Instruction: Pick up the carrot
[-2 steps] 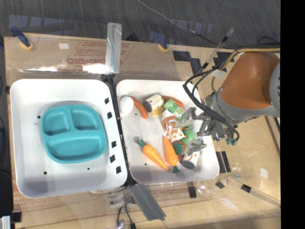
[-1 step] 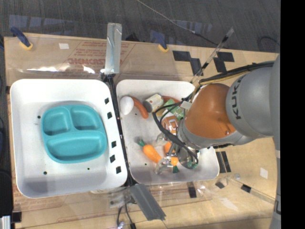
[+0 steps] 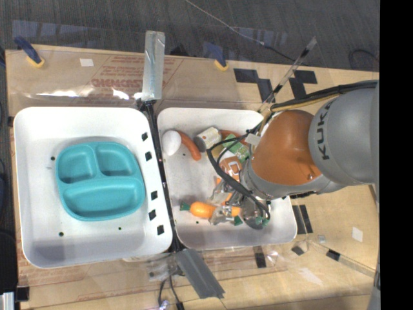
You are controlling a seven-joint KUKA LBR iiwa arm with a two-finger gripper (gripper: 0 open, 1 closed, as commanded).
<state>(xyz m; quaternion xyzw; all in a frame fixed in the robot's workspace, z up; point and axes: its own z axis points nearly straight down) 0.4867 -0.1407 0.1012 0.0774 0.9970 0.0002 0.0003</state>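
Camera view: carrot [image 3: 202, 208] lies just left of the claw [image 3: 231, 214], whose grip I cannot tell.

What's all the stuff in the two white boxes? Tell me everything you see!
Bins: 2, white, side by side on the bench, left bin and right bin.
Divided tray: 1, teal, three compartments, in the left bin.
Carrot: 1, orange with a green end, near the front of the right bin.
Egg-shaped thing: 1, white, back left of the right bin.
Sausage-like thing: 1, orange-red, just right of the white one.
Small block: 1, whitish, back of the right bin.
Other small items: mixed colours, partly hidden under the arm, count unclear.
Arm: 1, grey with orange band, over the right bin.
Gripper: 1, low beside the carrot.
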